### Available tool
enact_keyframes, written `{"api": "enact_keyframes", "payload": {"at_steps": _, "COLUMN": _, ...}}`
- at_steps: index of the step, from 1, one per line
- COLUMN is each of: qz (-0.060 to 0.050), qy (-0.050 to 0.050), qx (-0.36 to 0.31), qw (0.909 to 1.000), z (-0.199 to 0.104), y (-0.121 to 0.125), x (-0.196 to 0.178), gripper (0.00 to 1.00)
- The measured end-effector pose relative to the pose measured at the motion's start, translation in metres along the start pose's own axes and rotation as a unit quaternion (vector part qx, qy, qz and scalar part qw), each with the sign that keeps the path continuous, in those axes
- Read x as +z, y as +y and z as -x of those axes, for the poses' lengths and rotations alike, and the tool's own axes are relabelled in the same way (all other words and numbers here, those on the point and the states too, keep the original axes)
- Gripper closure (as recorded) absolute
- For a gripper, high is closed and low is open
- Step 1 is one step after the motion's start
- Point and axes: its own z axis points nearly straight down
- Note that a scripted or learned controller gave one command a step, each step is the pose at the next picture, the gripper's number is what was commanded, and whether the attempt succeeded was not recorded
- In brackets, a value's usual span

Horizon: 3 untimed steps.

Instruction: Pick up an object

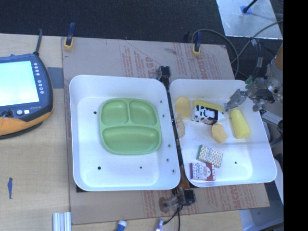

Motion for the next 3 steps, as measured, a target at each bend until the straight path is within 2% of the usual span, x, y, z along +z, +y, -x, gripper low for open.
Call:
{"api": "enact_keyframes", "payload": {"at_steps": 1, "qz": 0.010, "qy": 0.000, "qx": 0.000, "qw": 1.0000, "z": 0.017, "y": 0.023, "x": 0.131, "gripper": 0.00}}
{"api": "enact_keyframes", "payload": {"at_steps": 2, "qz": 0.004, "qy": 0.000, "qx": -0.001, "qw": 1.0000, "z": 0.046, "y": 0.092, "x": 0.144, "gripper": 0.00}}
{"api": "enact_keyframes", "payload": {"at_steps": 3, "qz": 0.000, "qy": 0.000, "qx": 0.000, "qw": 1.0000, "z": 0.026, "y": 0.002, "x": 0.148, "gripper": 0.00}}
